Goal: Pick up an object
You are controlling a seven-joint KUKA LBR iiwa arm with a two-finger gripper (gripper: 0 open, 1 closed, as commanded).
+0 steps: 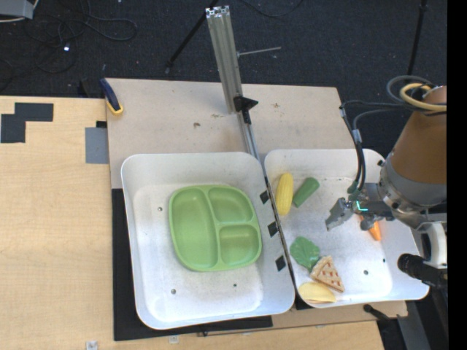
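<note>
Gripper poised low over the right bin, finger state indiscernible, nothing visibly held. Corn cob and green pickle lie to its left, ungrasped; the pick remains undone.

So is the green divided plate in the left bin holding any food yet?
No. The green divided plastic plate lies flat in the left white bin, and all three compartments show bare green.
</note>
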